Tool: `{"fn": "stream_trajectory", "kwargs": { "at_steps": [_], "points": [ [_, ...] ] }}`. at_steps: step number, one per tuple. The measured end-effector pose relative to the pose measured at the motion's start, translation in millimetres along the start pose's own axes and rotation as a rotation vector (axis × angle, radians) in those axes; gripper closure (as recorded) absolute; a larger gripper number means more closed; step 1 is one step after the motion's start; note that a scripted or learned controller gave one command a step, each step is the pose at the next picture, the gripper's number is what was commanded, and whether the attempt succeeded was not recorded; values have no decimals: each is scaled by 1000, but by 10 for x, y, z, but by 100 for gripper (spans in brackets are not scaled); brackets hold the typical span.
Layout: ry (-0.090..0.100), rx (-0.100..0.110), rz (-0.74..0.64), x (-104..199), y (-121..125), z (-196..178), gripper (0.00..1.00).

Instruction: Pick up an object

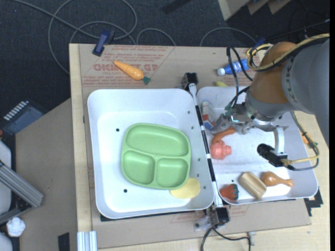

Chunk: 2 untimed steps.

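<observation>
Orange and long, a carrot-like piece (pixel 224 134) lies in the right bin (pixel 293 190) near its left wall, its long axis slanting from lower left to upper right, the upper end under my gripper (pixel 234 120). I cannot tell whether the jaws are apart or closed. Just below sits a pink toy (pixel 220 150). A green divided plate (pixel 155 155) fills the left bin (pixel 104 119).
</observation>
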<state>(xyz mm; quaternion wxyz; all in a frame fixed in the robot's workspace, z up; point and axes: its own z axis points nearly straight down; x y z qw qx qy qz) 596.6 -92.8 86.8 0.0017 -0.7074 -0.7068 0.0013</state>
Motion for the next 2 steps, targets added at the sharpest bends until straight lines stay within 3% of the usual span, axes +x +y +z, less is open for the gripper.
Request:
{"fn": "stream_trajectory", "kwargs": {
  "at_steps": [1,2],
  "points": [
    [-1,-5,0,1,15,-114,100],
    [1,-7,-3,756,-74,-988,100]
  ]
}}
